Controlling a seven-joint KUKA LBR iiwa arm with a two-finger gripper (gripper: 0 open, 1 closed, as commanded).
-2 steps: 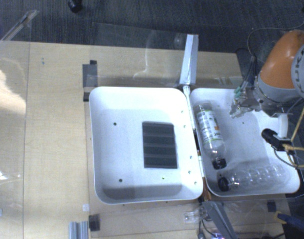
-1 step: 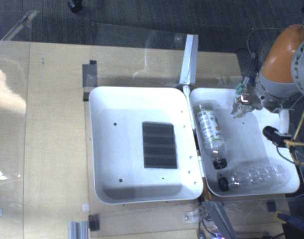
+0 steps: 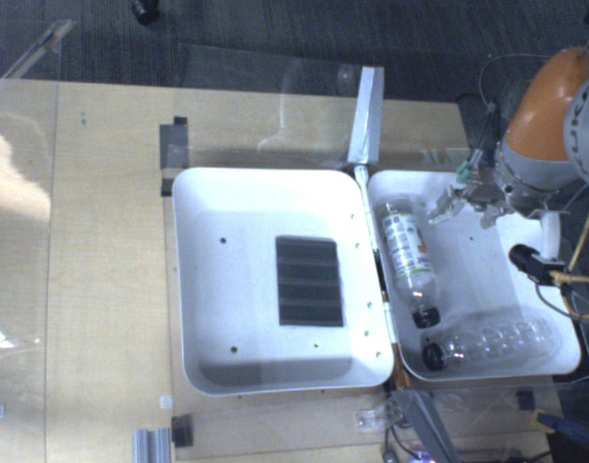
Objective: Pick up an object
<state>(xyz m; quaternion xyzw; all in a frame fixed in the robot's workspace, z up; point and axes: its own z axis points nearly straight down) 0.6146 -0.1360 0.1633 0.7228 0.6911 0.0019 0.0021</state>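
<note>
Right bin (image 3: 564, 360) holds two clear plastic bottles: one (image 3: 407, 254) lies lengthwise along the left wall with a white-and-green label, print too small to read, black cap toward the near end; the other (image 3: 492, 342) lies across the near wall, no label visible, black cap pointing left. Left bin (image 3: 202, 258) has only a dark ribbed rectangular pad (image 3: 308, 280) at centre. Gripper (image 3: 472, 193) sits over the right bin's far edge, clear of both bottles, nothing seen in it; can't tell the jaw opening.
</note>
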